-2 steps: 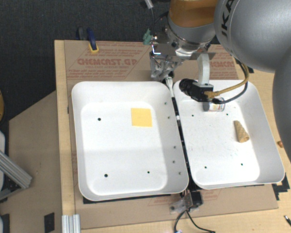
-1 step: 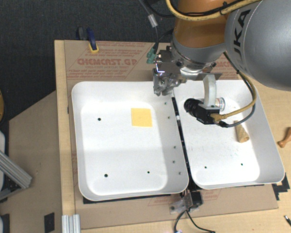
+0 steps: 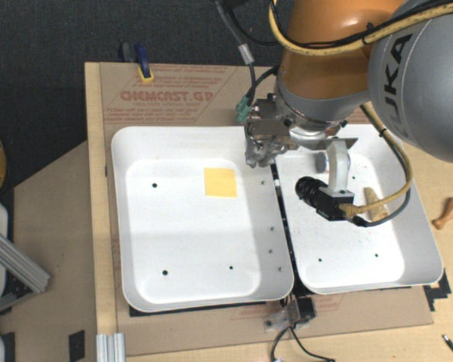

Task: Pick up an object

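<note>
A flat yellow square (image 3: 220,182) lies in the left-hand bin (image 3: 174,240). It sits near the claw (image 3: 258,153), a little to its left, not touching. I cannot tell if the claw is apart or together.

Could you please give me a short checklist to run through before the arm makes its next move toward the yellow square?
1. Target present: the yellow square lies flat on the floor of the left bin: ok.
2. Target isolated: nothing touches or covers the square: ok.
3. Wall clearance: the square sits apart from every wall of the bin: ok.
4. Alignment: the hand is at the far end of the rim that the two bins share, to the right of the square rather than above it: not ok.
5. Path: bare bin floor lies between the hand and the square: ok.
</note>
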`<state>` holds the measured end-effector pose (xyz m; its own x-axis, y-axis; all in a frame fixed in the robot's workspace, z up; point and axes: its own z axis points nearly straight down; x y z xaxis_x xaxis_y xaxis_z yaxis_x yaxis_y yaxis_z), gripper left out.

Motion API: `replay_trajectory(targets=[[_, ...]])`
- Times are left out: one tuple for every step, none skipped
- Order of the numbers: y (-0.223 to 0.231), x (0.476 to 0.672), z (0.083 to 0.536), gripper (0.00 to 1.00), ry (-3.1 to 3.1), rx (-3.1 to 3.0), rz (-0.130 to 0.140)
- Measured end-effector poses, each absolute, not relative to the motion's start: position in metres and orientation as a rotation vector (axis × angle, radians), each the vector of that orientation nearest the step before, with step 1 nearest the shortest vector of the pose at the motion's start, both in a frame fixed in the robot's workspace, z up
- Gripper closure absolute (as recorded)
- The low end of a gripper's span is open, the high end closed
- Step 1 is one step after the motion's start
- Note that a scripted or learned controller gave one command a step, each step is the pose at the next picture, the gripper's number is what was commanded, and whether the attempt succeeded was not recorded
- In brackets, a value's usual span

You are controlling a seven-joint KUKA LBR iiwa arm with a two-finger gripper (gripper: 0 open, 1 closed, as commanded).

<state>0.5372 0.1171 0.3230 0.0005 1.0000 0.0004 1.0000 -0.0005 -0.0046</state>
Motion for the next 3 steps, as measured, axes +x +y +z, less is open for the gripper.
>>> replay_trajectory(targets=[[0.115,0.487,0.321,1.00,-2.219,-2.218,0.006],[0.056,0.534,0.385,1.00,-2.221,-2.231,-0.009],[0.021,0.480,0.340,1.00,-2.212,-2.223,0.009]])
